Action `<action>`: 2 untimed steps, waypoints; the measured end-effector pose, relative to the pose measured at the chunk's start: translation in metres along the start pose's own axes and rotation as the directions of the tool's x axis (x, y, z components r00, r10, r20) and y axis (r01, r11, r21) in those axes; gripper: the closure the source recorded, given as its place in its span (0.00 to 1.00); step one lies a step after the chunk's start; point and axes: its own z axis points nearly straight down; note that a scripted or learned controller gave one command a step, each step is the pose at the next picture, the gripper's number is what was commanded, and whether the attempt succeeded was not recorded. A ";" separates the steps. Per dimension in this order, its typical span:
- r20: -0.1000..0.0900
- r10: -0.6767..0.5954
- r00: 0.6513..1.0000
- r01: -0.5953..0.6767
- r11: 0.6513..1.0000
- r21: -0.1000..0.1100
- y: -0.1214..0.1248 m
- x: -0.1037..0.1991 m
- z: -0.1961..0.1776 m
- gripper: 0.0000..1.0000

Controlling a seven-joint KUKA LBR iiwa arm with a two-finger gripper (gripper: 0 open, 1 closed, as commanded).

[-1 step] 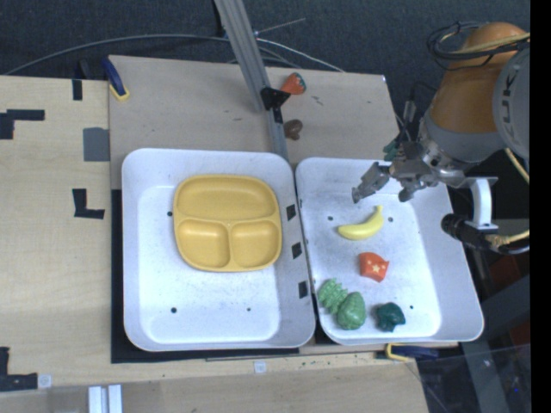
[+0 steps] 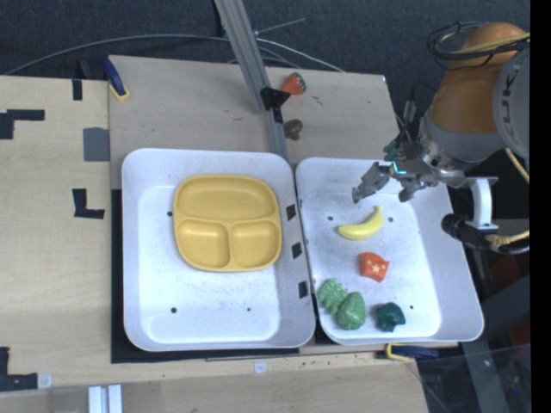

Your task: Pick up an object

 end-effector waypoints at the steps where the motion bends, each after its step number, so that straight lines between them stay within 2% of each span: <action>1: 0.000 0.002 1.000 -0.002 1.000 0.006 -0.011 0.000 0.056 0.00; 2: 0.000 0.001 1.000 -0.001 1.000 0.006 -0.022 0.005 0.108 0.00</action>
